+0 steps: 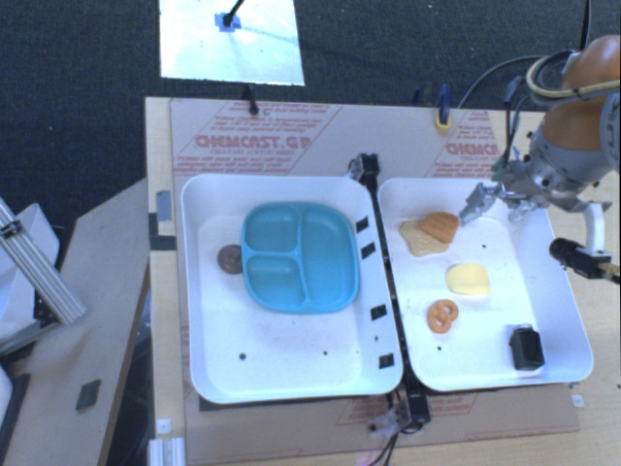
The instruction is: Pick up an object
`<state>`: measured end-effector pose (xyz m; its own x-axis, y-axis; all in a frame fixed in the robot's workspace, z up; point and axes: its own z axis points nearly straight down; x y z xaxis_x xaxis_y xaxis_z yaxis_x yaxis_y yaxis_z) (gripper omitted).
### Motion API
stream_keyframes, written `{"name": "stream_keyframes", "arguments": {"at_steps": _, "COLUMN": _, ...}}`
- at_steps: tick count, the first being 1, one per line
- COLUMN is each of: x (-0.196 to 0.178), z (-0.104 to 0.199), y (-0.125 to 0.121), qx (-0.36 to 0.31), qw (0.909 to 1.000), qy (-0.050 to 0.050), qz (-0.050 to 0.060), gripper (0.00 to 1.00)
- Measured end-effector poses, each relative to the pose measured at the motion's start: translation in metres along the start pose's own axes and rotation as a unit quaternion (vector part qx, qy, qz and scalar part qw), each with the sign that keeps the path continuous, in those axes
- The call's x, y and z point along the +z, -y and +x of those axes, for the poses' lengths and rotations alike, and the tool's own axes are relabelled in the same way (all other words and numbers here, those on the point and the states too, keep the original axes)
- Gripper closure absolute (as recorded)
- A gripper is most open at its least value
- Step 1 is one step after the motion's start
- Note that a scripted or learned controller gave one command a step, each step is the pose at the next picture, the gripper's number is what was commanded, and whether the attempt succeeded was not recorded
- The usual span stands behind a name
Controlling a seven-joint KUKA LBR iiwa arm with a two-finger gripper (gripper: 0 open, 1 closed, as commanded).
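Note:
The right bin holds several small items. A tan bread slice lies under an orange piece near the bin's back left. In front of them are a pale yellow lump and a small orange pretzel. A black block sits in the front right corner. My gripper hangs over the back of this bin, just right of the orange piece. It is open, with nothing between its fingers.
The left bin carries a blue divided plate and a small brown disc beside it. A black clip-lined divider joins the bins. Cables trail behind the arm at the back right.

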<state>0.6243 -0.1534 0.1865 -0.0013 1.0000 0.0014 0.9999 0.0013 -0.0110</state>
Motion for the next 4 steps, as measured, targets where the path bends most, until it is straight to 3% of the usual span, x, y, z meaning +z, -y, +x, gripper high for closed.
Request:
{"name": "stream_keyframes", "arguments": {"at_steps": 1, "x": -0.008, "z": 0.0, "y": -0.003, "qx": -0.001, "qw": 1.0, "qy": 0.001, "qz": -0.006, "gripper": 0.0}}
{"name": "stream_keyframes", "arguments": {"at_steps": 3, "x": 0.099, "z": 0.002, "y": -0.011, "qx": -0.001, "qw": 1.0, "qy": 0.001, "qz": -0.009, "gripper": 0.0}}
{"name": "stream_keyframes", "arguments": {"at_steps": 4, "x": 0.085, "z": 0.003, "y": -0.013, "qx": -0.002, "qw": 0.9999, "qy": 0.001, "qz": -0.011, "gripper": 1.0}}
